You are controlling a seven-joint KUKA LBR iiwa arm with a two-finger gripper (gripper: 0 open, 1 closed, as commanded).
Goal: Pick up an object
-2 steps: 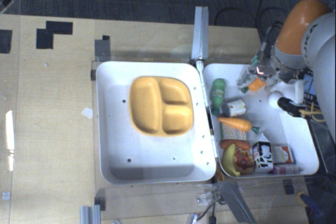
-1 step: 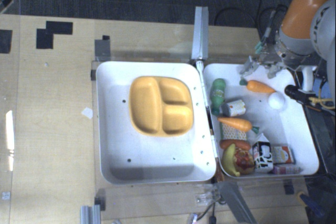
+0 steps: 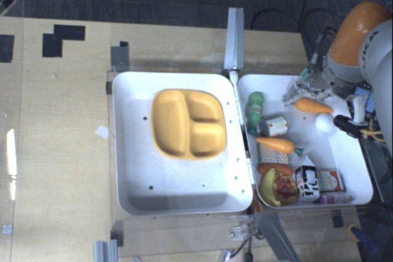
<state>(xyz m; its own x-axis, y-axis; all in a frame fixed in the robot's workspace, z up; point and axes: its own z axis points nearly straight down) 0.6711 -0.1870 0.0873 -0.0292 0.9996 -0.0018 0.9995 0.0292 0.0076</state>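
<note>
Camera view: the gripper (image 3: 305,88) is being held above the right bin (image 3: 362,184), just beside a carrot (image 3: 313,106); its grip cannot be told. Centring over the carrot is being advised before descending.

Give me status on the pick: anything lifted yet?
Done: the arm has reached the right bin, with the gripper at the far end next to a carrot. In hand: nothing visibly lifted; whether it has the carrot I cannot tell. Left: the grasp and lift. A second carrot, green bottle, banana and white egg lie in the bin; the yellow tray sits in the left bin.
</note>
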